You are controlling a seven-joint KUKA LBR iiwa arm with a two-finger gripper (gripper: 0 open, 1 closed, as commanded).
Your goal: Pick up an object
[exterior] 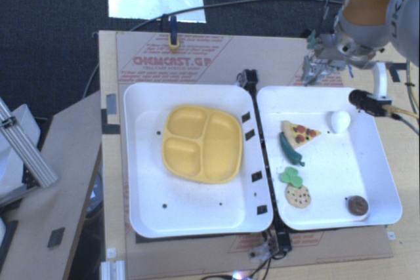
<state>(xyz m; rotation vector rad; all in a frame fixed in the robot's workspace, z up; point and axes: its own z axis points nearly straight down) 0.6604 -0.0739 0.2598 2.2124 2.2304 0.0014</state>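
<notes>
White bins side by side on the desk (141,52), and we're clearly at the very start: the tool (319,70) hangs over the cardboard in the upper right of the frame, just past the far rim of the right bin (387,167), not in it yet. Honestly we cannot tell how it's set from this angle, too small and cluttered. The left bin (141,141) has a yellow divided plate (202,143) sitting in the middle. All the small stuff is in the right bin: a pizza slice (299,133), a green pepper-looking thing (289,148) just beside it, a white egg (339,120) near the far right corner, a green leafy bit (291,175), a cookie (297,196) touching it, and a brown round piece (357,205) at lower right. We'd guess the green pepper is the easy pick; its long axis runs from upper left to lower right. Next move would be swinging in over it, turning the wrist across that axis, then dropping down.
</notes>
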